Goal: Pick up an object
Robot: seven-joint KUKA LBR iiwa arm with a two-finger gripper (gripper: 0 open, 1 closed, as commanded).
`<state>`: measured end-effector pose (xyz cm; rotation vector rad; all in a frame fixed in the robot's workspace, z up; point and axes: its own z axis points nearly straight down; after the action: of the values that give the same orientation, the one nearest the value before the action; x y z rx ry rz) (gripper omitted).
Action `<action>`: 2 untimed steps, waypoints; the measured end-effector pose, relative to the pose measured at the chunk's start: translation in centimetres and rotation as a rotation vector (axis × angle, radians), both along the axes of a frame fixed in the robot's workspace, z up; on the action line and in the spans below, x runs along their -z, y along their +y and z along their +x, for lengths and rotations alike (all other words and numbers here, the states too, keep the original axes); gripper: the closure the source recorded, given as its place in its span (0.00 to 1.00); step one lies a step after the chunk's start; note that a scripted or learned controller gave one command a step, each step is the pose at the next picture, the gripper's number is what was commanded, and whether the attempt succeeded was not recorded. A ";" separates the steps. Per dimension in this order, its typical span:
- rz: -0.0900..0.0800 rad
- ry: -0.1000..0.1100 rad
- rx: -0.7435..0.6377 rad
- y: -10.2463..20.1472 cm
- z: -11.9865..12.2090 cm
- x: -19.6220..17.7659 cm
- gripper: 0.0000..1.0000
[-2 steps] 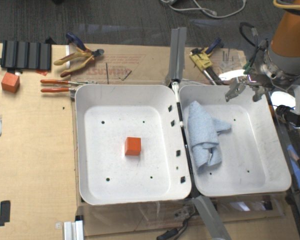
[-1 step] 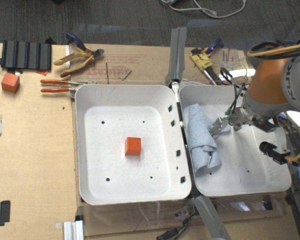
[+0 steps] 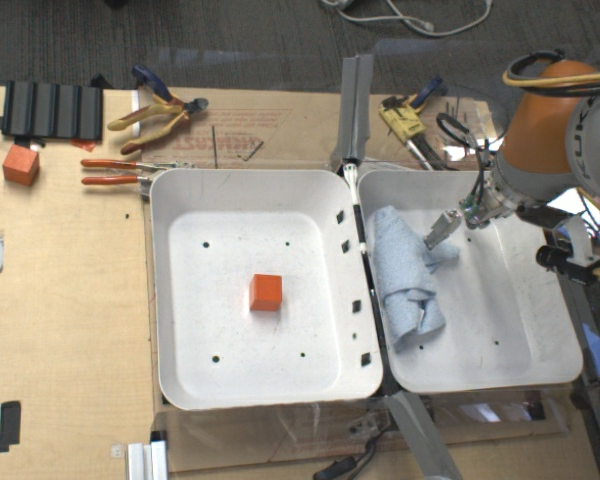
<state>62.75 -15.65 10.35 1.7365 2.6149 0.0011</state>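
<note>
Grey cloth (image 3: 404,284) lies crumpled in right bin (image 3: 520,358); gripper (image 3: 442,232) at its upper edge, aperture unreadable at this angle; limp fabric could slip, or only a fold gets pinched.

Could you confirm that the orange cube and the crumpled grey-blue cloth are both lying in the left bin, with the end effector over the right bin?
Not quite: the camera view shows the grey-blue cloth lying in the right bin, not the left. The orange cube is indeed in the left bin, and the end effector is over the right bin, beside the cloth.
</note>
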 end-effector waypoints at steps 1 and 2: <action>-0.001 -0.003 0.006 -0.2 0.0 -0.9 1.00; -0.001 0.000 -0.118 0.1 -2.7 -10.5 1.00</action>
<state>60.07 -15.58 20.85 1.5792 2.7128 0.0001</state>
